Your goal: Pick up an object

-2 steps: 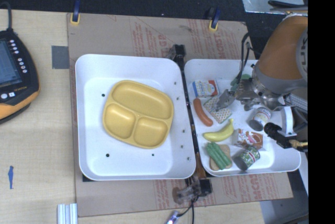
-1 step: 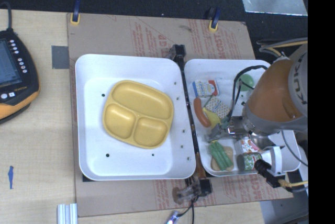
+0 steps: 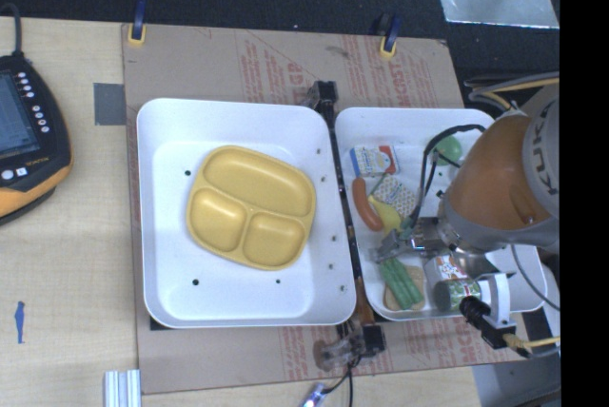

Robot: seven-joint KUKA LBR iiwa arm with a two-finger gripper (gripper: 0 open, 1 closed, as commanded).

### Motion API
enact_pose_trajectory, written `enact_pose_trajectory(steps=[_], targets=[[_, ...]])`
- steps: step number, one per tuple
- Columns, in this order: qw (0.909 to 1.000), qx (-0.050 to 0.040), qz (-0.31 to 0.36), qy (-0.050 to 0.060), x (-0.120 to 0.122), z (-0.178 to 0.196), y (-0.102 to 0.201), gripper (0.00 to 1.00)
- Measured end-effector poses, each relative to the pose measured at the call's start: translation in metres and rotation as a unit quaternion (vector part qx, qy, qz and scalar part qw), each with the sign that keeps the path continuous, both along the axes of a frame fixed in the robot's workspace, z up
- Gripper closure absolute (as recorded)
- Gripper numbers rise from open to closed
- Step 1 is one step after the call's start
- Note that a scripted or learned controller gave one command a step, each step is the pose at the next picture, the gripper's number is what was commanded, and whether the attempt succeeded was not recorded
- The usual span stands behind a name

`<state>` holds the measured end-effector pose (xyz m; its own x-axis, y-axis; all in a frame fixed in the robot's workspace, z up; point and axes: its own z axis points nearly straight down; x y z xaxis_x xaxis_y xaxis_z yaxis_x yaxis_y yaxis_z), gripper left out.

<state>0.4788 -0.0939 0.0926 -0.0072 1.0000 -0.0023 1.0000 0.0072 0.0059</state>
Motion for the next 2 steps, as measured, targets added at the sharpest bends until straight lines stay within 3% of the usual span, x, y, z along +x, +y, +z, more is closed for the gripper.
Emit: enact_pose_trajectory(steps=[1,2], targets=[[1.0,0.0005,-0.001,0.002,-0.001,-0.001,-0.001,0.0],[1.0,0.0011,0.0,0.005,0.014,-0.001,0.001,0.0]])
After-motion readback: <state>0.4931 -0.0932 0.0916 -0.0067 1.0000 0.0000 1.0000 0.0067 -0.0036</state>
